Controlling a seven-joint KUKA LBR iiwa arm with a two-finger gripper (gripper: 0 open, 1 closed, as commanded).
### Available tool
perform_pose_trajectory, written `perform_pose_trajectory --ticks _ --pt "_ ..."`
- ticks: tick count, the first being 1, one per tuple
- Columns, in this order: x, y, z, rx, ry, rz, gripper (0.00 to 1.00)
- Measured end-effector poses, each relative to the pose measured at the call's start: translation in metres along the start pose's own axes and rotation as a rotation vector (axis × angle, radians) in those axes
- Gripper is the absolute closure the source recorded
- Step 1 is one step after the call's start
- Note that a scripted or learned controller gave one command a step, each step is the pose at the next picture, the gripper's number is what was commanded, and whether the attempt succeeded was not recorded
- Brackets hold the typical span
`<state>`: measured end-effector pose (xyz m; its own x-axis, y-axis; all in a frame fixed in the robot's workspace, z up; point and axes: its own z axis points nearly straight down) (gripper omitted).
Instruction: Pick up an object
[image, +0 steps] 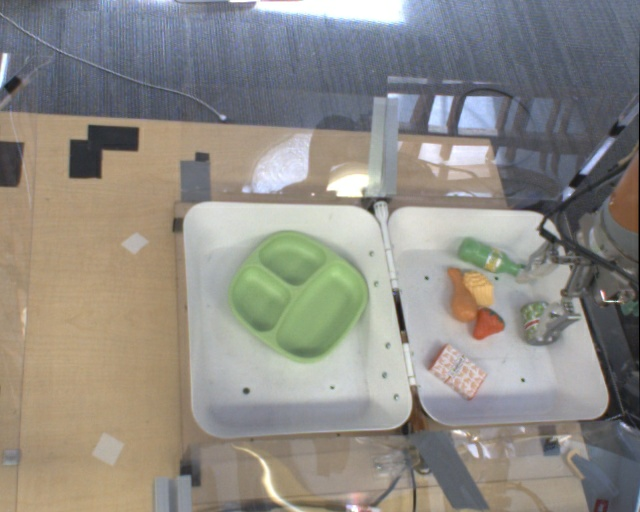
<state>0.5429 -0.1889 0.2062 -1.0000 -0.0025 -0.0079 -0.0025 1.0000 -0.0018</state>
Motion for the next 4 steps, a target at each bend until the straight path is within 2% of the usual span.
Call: perform_pose_trajectory --ticks 1,2,3,4 --pt "-0.031 0.041 0.107 -0.002 0.001 0.165 0.00" --pt "-0.034 0.040 0.093 0.001 -0.012 0.161 1.00" --pt "-0.045 0.098 0.115 -0.004 -0.008 0.500 1.00" --pt "-0.046 0.155 0.018 -0.004 -0.003 0.776 1.00"
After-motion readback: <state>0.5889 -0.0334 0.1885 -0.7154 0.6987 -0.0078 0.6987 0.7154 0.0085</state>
